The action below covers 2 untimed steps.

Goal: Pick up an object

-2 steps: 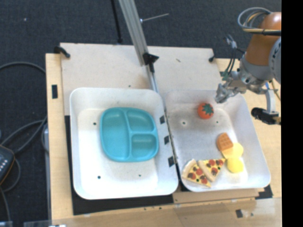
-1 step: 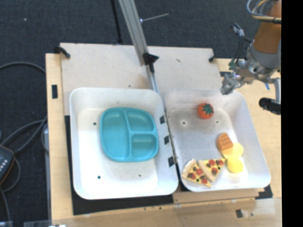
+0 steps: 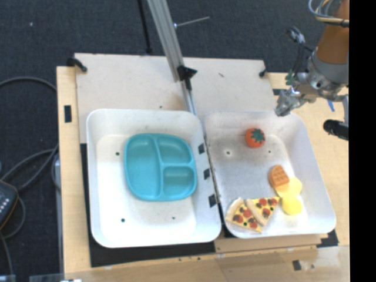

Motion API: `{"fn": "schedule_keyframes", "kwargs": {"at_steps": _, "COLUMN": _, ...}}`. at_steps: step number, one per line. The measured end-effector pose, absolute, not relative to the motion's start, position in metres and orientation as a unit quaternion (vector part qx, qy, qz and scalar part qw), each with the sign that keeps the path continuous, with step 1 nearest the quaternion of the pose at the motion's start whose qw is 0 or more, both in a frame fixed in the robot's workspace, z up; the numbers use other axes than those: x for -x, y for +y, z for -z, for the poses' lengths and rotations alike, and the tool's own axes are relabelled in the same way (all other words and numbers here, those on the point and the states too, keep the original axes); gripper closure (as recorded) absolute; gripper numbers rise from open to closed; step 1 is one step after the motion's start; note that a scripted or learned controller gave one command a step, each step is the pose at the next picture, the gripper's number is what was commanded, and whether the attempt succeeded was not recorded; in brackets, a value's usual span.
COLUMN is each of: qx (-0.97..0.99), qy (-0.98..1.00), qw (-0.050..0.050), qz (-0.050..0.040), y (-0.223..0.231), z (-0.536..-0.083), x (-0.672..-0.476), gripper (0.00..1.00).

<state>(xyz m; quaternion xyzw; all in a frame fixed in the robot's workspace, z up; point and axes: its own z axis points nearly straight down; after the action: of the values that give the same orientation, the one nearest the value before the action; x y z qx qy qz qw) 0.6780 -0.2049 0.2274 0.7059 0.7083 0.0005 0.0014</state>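
The right bin (image 3: 305,134) holds a red tomato (image 3: 255,137) near its far side. An orange waffle-like piece (image 3: 279,175), a yellow piece (image 3: 291,197) and two pizza slices (image 3: 254,212) lie toward its near right corner. My gripper (image 3: 284,106) hangs above the bin's far right corner, up and to the right of the tomato and apart from every object. Nothing shows between its tips.
The left bin (image 3: 100,175) carries a turquoise divided plate (image 3: 160,167). A slanted aluminium post (image 3: 167,31) rises behind the seam between the bins. The wooden bench (image 3: 129,78) lies bare behind them; cables trail on the dark floor at left.
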Motion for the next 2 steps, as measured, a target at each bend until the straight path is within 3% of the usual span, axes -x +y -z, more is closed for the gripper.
{"fn": "schedule_keyframes", "kwargs": {"at_steps": 2, "qx": -0.705, "qy": 0.709, "qw": -0.001, "qz": -0.0003, "y": -0.103, "z": -0.215, "x": -0.663, "gripper": 1.0}}
